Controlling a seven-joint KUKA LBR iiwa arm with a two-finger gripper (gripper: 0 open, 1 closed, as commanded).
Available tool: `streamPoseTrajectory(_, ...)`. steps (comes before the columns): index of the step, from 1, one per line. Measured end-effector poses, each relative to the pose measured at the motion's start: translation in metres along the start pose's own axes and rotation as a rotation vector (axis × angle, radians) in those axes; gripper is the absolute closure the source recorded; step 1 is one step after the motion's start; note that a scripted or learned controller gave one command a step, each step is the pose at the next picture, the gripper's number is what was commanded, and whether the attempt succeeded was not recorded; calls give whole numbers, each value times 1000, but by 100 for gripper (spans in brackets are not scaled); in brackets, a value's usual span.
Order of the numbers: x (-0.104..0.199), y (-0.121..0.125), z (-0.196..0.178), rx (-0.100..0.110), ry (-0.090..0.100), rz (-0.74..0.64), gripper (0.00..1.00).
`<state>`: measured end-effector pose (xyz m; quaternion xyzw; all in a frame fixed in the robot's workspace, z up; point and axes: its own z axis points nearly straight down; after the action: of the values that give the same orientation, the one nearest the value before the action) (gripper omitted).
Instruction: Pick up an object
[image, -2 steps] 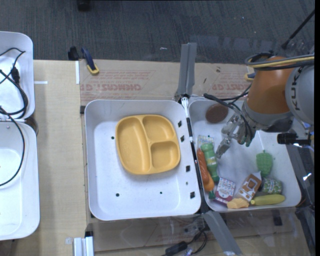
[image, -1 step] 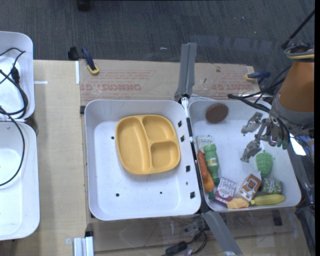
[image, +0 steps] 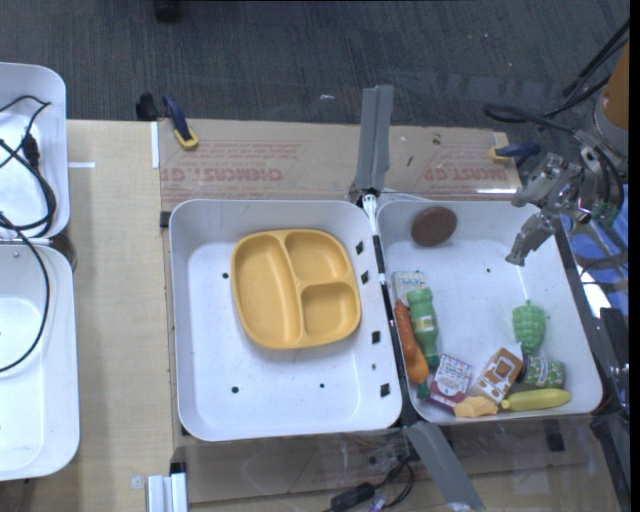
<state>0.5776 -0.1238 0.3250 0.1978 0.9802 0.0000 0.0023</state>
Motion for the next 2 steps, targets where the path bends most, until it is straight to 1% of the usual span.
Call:
streamPoseTrajectory(1,-1,0,-9,-1,-3,3,100)
streamPoseTrajectory(2,-1,0,-9,0,-2,3,0)
